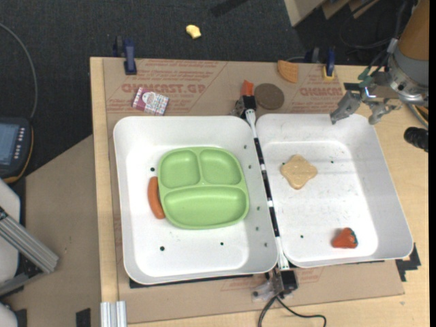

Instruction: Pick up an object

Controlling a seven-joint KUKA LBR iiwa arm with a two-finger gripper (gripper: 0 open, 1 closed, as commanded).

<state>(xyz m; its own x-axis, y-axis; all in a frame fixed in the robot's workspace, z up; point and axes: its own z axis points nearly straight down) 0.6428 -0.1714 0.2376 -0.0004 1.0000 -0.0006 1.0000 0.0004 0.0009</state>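
Note:
A tan cookie-shaped piece [298, 172] lies in the upper middle of the right bin [381, 182]. A small red object [345, 238] rests near that bin's front right corner. An orange sausage-like piece [155, 197] lies in the left bin [129, 182], against the left side of a green divided plate [203, 187]. My gripper [358, 110] hangs over the right bin's far right edge, well above and away from the cookie piece. Its two fingers are spread apart with nothing between them.
On the cardboard behind the bins lie a small patterned packet [150, 101], a brown disc [270, 96], an orange wedge [288, 71] and blue clamps [127, 54]. A yellow bit [193, 30] lies on the dark floor. A cable runs between the bins.

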